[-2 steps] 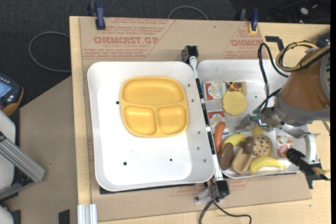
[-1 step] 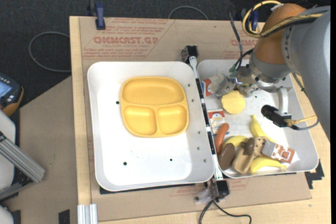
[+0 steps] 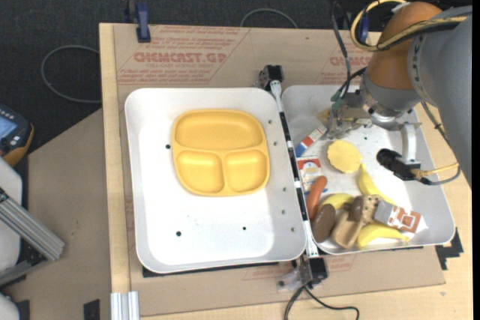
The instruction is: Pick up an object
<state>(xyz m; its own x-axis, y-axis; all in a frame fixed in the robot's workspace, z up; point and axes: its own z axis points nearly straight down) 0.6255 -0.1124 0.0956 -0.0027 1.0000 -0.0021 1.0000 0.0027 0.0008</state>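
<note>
Food (image 3: 352,210) lies heaped untouched in the right bin (image 3: 442,217), so no pick is done yet, and the gripper (image 3: 346,116) sits low at that bin's far end, its grasp unclear.

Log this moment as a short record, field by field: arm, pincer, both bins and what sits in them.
arm: grey arm reaching in from the right, over the right bin
pincer: pincer low over the right bin's far part
left bin: left bin holds a yellow divided plate
right bin: right bin holds a yellow disc, bananas, a red sausage, small packets
</note>
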